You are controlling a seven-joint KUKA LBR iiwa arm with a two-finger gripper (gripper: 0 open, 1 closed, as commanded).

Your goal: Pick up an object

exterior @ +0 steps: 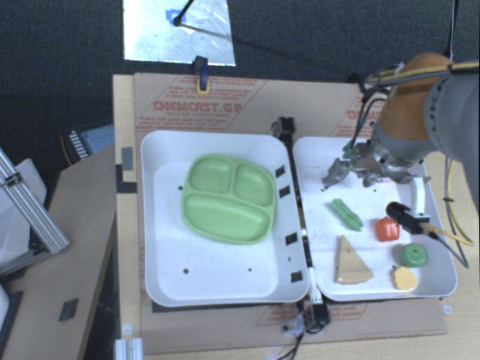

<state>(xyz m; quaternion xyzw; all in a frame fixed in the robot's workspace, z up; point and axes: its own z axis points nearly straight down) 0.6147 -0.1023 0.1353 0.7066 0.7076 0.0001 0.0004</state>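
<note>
Cheese wedge lies well below the tool.

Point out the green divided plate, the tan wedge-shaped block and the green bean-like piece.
Green divided plate (227, 199), camera view, large lower compartment.
Tan wedge-shaped block (350, 262), camera view, middle of its face.
Green bean-like piece (346, 213), camera view, mid-length.

Two white bins sitting on tan cardboard with red lettering. Left bin holding a pale green divided plate. Right bin showing a darker green pod-shaped piece, a tan wedge, a red-orange block, a green round piece and a pale yellow round piece. Arm showing grey with an orange band. Dark grey carpet lying around, with a shiny silver sheet at top.
</note>
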